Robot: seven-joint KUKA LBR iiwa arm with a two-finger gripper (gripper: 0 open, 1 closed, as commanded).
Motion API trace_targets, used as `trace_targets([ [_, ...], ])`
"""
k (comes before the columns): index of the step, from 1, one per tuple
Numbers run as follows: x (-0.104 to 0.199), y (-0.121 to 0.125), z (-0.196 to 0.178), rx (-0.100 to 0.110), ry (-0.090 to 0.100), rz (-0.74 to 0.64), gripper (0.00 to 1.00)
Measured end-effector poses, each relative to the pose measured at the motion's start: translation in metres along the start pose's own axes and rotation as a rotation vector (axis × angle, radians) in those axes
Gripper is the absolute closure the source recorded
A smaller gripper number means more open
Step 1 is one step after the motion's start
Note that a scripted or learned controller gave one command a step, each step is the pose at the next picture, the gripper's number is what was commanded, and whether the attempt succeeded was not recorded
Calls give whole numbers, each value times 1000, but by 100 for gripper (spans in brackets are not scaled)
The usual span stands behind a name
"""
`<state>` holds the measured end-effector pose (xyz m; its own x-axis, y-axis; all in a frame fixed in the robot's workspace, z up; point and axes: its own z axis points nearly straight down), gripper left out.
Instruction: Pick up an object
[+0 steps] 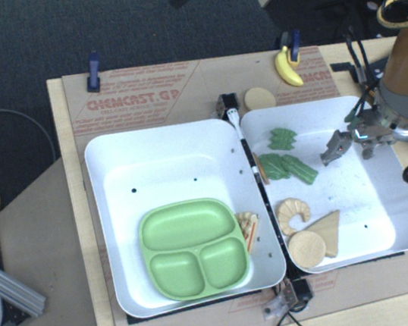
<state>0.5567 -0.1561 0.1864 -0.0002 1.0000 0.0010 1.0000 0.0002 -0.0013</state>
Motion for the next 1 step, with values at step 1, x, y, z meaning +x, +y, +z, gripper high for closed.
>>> trace_targets([
  [1,63,-7,107,7,4,-4,0],
])
